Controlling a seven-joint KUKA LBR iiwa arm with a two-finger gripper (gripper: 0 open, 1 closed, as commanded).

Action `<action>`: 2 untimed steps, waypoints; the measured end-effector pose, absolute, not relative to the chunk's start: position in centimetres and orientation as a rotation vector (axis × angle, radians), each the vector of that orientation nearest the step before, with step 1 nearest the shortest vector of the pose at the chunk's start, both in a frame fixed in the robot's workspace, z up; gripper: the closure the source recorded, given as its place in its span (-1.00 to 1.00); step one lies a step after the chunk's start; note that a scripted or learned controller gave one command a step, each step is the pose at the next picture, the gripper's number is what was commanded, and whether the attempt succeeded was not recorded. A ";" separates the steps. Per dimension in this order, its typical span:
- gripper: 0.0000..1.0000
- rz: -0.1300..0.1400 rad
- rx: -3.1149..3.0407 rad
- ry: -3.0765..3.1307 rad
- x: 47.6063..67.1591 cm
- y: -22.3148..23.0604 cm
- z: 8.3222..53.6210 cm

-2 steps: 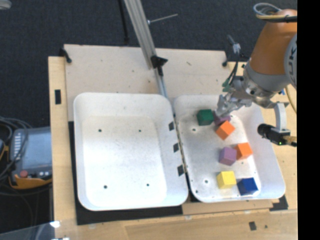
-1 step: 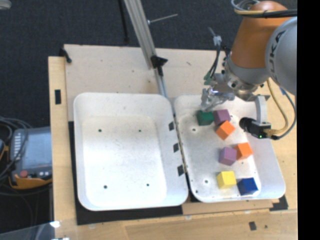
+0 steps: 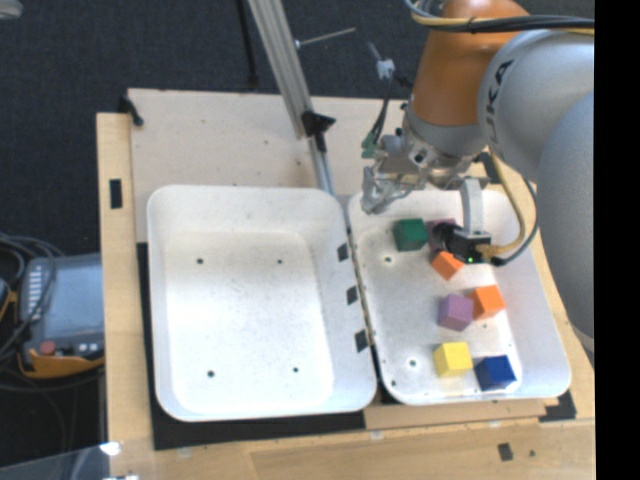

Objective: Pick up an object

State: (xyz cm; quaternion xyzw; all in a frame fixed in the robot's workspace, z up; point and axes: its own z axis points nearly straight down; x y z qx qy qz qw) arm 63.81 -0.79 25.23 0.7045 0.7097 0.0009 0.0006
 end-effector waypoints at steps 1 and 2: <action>1.00 0.003 2.212 2.229 64.7 4.2 25.6; 1.00 0.002 2.213 2.227 65.7 8.2 23.8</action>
